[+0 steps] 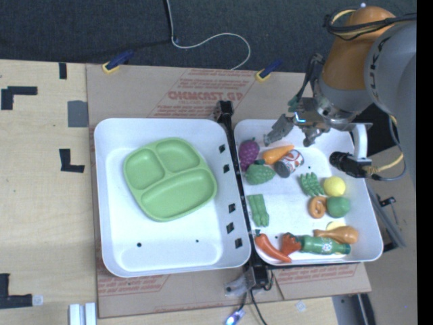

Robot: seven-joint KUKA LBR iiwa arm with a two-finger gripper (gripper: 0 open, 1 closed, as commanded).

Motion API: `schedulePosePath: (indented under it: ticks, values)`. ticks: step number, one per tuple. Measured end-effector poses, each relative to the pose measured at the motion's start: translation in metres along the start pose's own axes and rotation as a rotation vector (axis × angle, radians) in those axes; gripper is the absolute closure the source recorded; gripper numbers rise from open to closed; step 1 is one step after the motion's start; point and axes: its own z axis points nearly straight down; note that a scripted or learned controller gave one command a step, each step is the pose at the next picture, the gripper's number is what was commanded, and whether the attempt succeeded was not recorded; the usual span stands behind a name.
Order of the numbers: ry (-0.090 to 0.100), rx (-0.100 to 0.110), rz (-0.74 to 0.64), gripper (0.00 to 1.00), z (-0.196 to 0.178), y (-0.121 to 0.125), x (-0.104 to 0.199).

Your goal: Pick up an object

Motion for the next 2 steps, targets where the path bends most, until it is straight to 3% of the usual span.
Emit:
schedulePosePath:
  ticks: [1,2]
  values:
    - [0.002,0.003,-0.005,0.00,0.025,-0.018,0.066]
    - [0.003,-0.007,-0.008,0.00,-0.082,-0.074,0.144]
